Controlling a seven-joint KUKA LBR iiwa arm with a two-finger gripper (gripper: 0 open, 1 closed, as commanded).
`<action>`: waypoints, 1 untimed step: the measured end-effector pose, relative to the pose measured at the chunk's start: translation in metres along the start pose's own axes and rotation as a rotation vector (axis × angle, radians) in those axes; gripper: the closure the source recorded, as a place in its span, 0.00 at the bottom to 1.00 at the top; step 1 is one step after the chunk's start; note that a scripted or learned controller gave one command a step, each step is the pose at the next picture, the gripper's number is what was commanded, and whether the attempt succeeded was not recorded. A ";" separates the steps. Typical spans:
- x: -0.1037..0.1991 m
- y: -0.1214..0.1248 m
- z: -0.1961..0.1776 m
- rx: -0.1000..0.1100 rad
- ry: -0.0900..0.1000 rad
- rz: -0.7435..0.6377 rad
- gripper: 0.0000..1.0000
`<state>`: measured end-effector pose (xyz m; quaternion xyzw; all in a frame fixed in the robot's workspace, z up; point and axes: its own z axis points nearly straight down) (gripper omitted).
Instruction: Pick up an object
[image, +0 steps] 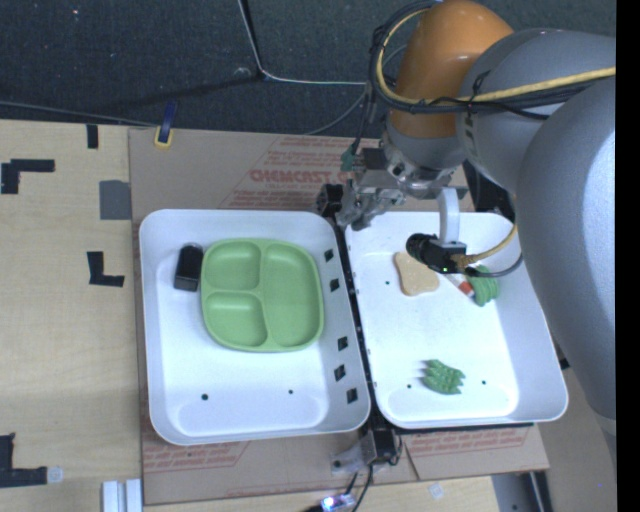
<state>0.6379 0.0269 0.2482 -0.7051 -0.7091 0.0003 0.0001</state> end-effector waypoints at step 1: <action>0.055 0.013 0.003 0.000 0.001 -0.001 1.00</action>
